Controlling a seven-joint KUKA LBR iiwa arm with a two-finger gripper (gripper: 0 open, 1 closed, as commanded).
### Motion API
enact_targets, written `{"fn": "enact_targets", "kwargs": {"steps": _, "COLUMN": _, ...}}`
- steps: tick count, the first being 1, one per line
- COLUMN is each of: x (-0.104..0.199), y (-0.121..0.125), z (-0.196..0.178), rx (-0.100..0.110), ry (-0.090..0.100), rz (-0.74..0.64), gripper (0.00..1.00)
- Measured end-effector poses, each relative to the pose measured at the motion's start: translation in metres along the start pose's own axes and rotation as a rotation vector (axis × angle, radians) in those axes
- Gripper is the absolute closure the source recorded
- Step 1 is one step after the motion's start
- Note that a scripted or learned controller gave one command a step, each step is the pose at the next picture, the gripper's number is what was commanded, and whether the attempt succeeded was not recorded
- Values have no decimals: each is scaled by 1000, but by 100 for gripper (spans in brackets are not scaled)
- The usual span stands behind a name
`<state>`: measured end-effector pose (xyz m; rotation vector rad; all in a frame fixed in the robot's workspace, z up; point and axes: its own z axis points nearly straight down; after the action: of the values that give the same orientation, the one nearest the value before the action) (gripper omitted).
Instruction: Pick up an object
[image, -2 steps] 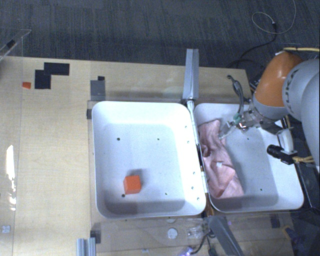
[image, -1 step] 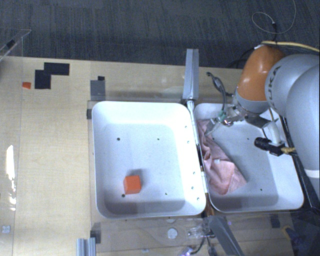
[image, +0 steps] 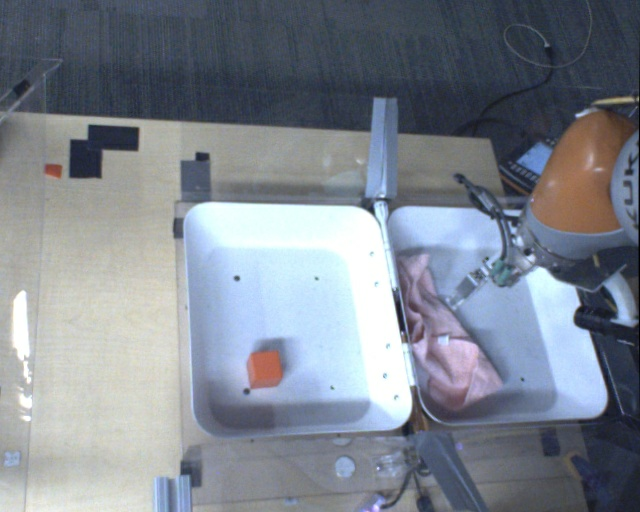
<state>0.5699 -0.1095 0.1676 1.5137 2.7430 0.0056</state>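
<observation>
Lying in the near left part of the left bin (image: 210, 300), well away from the arm, an orange block (image: 265, 369) sits flat on the white floor with a small dark dot just beside its near left corner. That bin's floor also carries a few small dark dots further back.

Across the divider, the right bin (image: 560, 330) holds a pink cloth (image: 447, 345), crumpled along the bin's left wall and spreading toward the near middle; its near end bunches up thicker, and its far end rises in a peak against the wall.

Just right of the cloth's upper part hangs the gripper (image: 466, 291), pointed down and to the left from the arm (image: 585, 185). Its tip sits near the cloth's edge, but whether it touches the fabric is too small to make out, and I cannot tell whether it is spread or closed, or whether anything is in it.

Farther back, a grey post (image: 381, 150) stands at the far end of the divider. On the far left of the bench (image: 100, 330) lie black shapes (image: 100, 148) and a small orange square (image: 53, 171).
</observation>
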Motion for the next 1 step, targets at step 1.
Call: {"fn": "enact_targets", "kwargs": {"steps": 1, "x": 8, "y": -68, "z": 73, "rx": 2, "ry": 1, "rz": -15, "gripper": 0}}
